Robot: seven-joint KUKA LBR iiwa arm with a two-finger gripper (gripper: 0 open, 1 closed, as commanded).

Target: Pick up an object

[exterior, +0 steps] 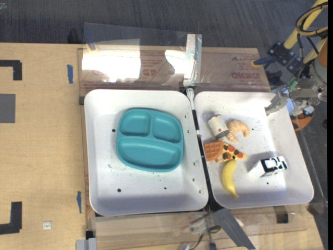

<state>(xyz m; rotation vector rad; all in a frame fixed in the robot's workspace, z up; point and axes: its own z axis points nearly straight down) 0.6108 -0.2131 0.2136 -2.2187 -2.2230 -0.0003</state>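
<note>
So the count here: two shallow white plastic bins, left [99, 191] and right [296, 186]. One teal three-compartment plate [150, 139]. One yellow toy banana [229, 177], one tan toy croissant [239, 129], one orange waffle piece [213, 151], one pizza slice [232, 152], one small white cylinder [216, 124], one black-and-white block [273, 165].

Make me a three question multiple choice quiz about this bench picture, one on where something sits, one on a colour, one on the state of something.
1. Where is the banana?
A. right bin
B. left bin
C. on the cardboard

2. What colour is the divided plate?
A. red
B. teal
C. yellow

3. How does the divided plate lie?
A. on its edge
B. upside down
C. flat, compartments facing up

Answers:
1 A, the banana lies in the right bin below the pizza slice.
2 B, it shows teal against the left bin.
3 C, its three compartments are open to the camera.
</note>
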